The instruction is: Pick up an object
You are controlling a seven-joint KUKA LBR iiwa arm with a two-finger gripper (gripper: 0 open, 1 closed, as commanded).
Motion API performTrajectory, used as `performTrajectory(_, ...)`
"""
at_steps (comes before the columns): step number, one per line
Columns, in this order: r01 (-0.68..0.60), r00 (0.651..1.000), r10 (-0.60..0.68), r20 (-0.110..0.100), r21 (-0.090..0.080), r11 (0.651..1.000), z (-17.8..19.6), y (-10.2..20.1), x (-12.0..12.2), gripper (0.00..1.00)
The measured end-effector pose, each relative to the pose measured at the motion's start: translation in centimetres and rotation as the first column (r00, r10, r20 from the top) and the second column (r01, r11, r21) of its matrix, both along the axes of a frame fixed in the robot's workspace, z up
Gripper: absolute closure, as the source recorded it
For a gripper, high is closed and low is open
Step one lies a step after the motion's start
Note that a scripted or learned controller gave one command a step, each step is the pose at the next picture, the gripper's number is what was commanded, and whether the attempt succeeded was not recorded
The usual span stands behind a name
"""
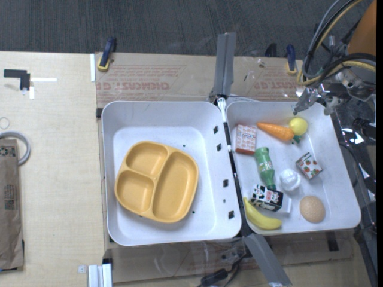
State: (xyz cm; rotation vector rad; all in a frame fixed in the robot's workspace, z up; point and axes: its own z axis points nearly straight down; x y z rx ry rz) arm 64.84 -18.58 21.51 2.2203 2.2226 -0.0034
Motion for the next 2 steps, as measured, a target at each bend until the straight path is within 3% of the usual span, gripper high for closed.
performTrajectory(1,-0.028,1.000,0.028,0.004,-0.002,1.000,-11.2,-1.2,1.1,0.00)
performTrajectory(2,-0.049,0.999,0.049,0.000,0.011,0.999,-11.9,-2.4,1.3,0.00)
